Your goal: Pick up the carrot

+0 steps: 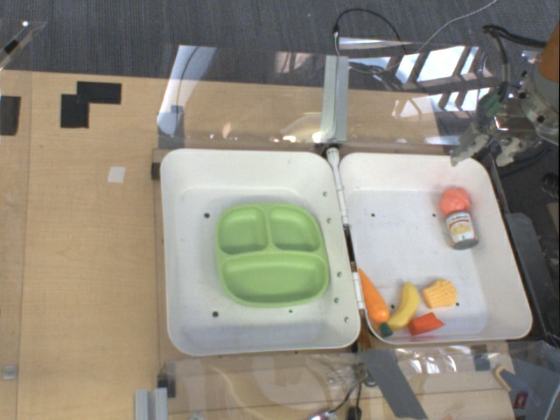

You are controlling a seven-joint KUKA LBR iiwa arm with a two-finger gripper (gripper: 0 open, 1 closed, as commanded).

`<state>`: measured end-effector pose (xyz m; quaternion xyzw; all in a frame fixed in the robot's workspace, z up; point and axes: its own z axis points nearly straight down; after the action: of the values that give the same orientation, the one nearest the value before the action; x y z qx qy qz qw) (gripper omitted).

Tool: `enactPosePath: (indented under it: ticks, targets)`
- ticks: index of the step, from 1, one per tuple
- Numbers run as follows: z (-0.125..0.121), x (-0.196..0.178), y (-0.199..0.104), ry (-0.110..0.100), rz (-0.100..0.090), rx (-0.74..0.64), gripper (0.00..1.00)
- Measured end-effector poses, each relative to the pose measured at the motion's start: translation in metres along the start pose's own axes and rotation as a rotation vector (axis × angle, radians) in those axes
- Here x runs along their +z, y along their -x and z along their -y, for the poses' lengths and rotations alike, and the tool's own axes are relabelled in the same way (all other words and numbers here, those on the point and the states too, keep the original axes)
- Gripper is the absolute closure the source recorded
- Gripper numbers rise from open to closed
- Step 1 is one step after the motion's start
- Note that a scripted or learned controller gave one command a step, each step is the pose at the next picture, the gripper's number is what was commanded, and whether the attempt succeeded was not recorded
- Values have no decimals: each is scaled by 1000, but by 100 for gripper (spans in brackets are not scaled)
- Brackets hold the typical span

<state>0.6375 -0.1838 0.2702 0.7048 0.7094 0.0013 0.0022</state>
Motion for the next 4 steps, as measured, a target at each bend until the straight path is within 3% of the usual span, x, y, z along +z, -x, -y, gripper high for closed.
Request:
enactPosePath:
  ticks: [1, 2, 3, 4]
  targets:
    - [80, 23, 22, -1, 0, -41, 0]
    - [140, -12, -18, 1, 0, -105, 0]
    - [149, 34, -102, -2, -1, -129, 0]
    - [148, 173, -99, 1, -1, -49, 0]
